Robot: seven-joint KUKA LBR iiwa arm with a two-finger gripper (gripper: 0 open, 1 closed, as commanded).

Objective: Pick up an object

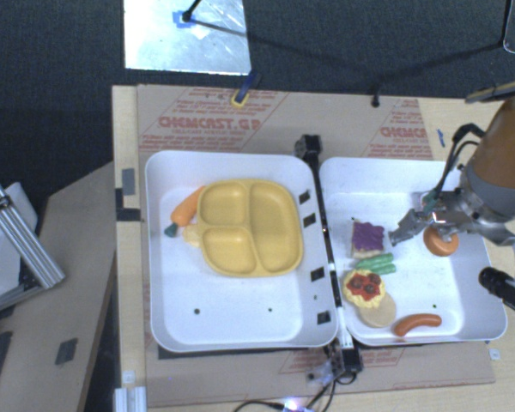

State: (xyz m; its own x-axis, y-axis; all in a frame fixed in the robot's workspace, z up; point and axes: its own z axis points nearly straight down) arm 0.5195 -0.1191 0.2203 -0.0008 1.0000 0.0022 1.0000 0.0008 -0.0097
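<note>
From the overhead camera view, the bench carries two shallow white bins side by side. The left bin holds a yellow divided plate with three compartments, and a toy carrot lies against the plate's left rim, its green tip pointing toward the bin's left wall. The right bin holds the smaller toys: a purple-topped slice, a green pea pod just below it, a round toy pizza overlapping a pale disc, a toy sausage near the front wall, and an orange round piece toward the right.

The arm comes in from the right, and its gripper sits low over the right bin, between the purple-topped slice and the orange round piece. Whether its claw is open or closed, I cannot tell; the dark tip is too small and blurred to read, and nothing is visibly held in it.

The task allows any object, so the nearest candidates are the purple-topped slice, just left of the tip, and the orange round piece, just to its right under the wrist. To do this step well, I judge the arm should commit to one target and centre on it before descending, since landing between the two would likely close on nothing. The slice looks the better choice: it stands apart from the bin walls. The pea pod lies close below it, so the approach should keep clear of that side to avoid nudging both.
</note>
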